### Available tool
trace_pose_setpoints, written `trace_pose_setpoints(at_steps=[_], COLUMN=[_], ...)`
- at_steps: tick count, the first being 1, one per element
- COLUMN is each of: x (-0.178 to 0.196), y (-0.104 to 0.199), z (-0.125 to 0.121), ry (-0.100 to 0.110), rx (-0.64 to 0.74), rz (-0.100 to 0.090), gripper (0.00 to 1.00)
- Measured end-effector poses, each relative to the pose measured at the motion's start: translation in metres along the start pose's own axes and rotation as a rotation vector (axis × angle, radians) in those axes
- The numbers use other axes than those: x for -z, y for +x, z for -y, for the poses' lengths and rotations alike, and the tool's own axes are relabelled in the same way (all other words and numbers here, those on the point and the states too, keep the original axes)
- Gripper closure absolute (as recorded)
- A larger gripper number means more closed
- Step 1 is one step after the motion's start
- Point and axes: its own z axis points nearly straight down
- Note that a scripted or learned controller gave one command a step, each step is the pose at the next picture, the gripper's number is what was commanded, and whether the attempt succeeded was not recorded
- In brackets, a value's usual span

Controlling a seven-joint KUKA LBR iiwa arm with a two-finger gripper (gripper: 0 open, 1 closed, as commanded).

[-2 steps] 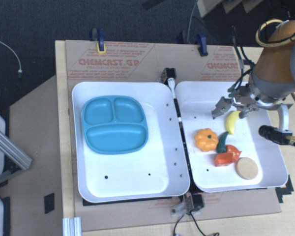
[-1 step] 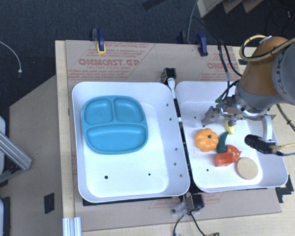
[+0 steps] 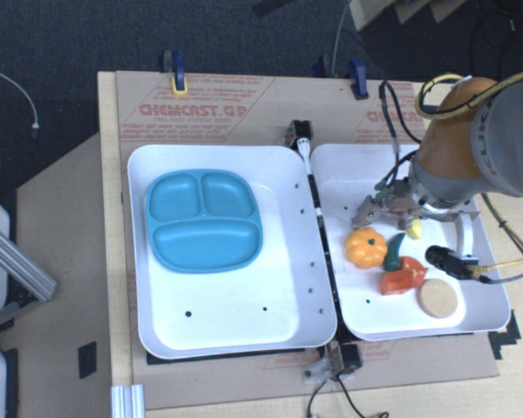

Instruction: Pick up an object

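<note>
In the right bin point(image 3: 349, 177) lie an orange pumpkin-shaped toy point(image 3: 366, 247), a red pepper-like toy with a green stem point(image 3: 402, 275) and a round tan disc point(image 3: 438, 298). My gripper point(image 3: 379, 209) hangs low over the bin just above the orange toy, its metal fingers point(image 3: 367, 208) pointing left. Nothing shows between the fingers. The grey arm with its orange band point(image 3: 458, 142) covers the bin's far right part.
The left bin point(image 3: 157, 320) holds a blue divided plate point(image 3: 206, 219) in its far half. A ridge with a black clamp point(image 3: 300, 132) at its far end separates the two bins. Cardboard lies under both bins.
</note>
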Motion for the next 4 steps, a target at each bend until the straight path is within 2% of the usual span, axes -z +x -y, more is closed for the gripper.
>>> trace_pose_setpoints(at_steps=[1, 2, 3, 4], x=[0.012, 0.074, 0.121, 0.131], y=[0.000, 0.001, 0.001, 0.054], z=[-0.001, -0.003, -0.004, 0.003], ry=[-0.004, -0.010, -0.011, -0.004], rx=[-0.001, 0.001, 0.001, 0.002], rz=[0.001, 0.004, 0.004, 0.001], gripper=[1.00, 1.00, 1.00, 1.00])
